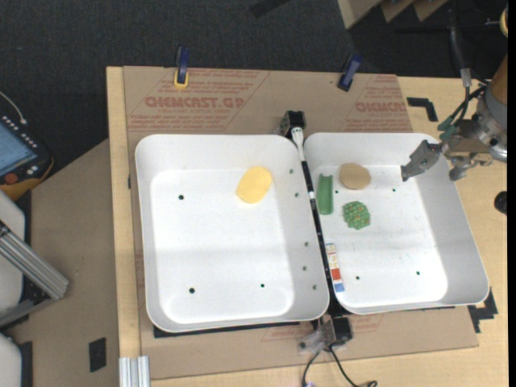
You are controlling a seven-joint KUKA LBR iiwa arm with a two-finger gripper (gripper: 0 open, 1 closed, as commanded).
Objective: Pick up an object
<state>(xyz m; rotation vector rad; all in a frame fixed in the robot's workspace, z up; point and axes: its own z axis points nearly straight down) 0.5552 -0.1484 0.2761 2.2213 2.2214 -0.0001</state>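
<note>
Gripper [421, 164] over far right part of right bin [451, 240], fingers' spread cannot be told, nothing seen between them. Right bin: tan round object [354, 176] far left, green bar [325, 193] just beside it along left wall, green knobbly ball [355, 214] nearer. Left bin [161, 240]: yellow oval piece [255, 185], far right part.

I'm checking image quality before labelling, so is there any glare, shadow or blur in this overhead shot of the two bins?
Camera view: the left bin has a brighter band across its lower floor and looks washed out; the yellow object and green textured object are soft-edged but legible; the tool at the right bin's rim is slightly blurred.
</note>
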